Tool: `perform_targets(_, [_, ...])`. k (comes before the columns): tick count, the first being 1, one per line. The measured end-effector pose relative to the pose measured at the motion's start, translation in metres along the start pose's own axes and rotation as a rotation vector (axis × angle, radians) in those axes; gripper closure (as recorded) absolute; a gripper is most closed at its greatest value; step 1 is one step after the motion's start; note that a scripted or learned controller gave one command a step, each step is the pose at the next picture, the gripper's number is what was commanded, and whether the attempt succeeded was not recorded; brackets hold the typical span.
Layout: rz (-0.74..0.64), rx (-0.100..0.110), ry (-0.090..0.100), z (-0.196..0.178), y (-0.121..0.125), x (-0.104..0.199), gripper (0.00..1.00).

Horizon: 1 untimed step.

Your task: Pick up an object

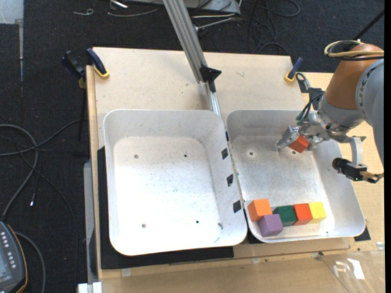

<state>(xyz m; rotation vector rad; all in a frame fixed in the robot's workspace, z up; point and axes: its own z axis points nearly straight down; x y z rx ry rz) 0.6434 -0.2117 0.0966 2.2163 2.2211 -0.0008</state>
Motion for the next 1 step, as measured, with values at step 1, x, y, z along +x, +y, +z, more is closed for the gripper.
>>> perform_targets(1, [0.003, -0.002, 0.000, -0.0394, -0.0126, -0.0095, 0.00])
